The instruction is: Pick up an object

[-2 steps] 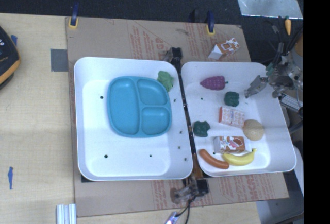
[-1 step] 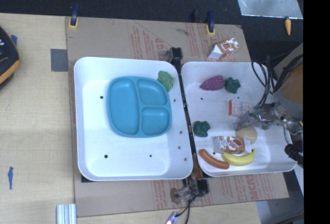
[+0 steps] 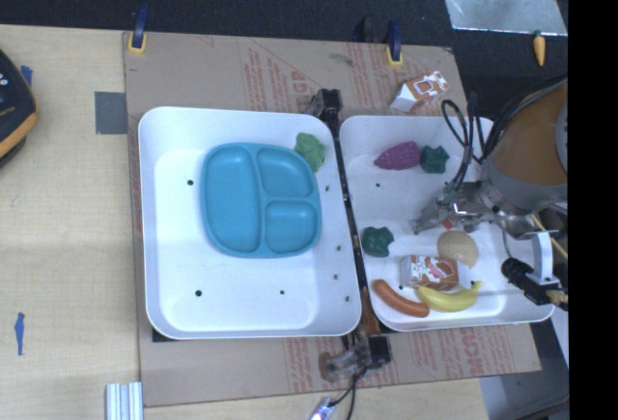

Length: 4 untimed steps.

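My gripper hangs low over the middle of the right bin, reaching in from the right. Just below it lies a beige round piece. Around it are a purple grape bunch, a dark green piece, a green broccoli-like piece, a small printed carton, a yellow banana and a red-orange sausage. Nothing shows as held in the gripper.
The left bin holds a blue divided plate with a green leafy piece at its top right corner. Another small carton lies on the cardboard behind the right bin. Cables loop above the wrist.
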Each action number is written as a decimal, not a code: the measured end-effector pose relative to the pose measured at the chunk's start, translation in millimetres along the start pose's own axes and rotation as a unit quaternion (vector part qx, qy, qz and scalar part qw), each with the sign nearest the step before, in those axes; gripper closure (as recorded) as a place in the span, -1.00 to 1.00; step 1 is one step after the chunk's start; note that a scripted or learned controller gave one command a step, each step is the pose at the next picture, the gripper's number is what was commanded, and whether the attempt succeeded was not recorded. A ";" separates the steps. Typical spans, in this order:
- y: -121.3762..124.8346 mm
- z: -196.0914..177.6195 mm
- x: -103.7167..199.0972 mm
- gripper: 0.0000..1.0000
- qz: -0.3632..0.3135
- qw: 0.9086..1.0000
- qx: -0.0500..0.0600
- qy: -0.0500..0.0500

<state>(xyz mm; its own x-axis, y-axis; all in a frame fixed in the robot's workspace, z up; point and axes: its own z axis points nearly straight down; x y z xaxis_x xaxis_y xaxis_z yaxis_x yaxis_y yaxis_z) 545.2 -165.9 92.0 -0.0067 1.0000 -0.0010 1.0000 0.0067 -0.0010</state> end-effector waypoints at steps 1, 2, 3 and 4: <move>26.6 -90.6 -46.7 -1.00 0.002 1.000 0.000 0.000; -54.2 1.1 -27.0 -1.00 0.001 1.000 0.002 0.001; 3.2 0.0 -7.7 -1.00 0.000 1.000 0.001 0.000; 45.6 -0.2 6.8 -1.00 0.001 1.000 0.000 0.001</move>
<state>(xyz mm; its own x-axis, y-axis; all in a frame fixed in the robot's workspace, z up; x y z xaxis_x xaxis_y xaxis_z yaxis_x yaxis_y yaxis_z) 590.7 -158.8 92.1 -0.0041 1.0000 0.0004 1.0000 0.0041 -0.0016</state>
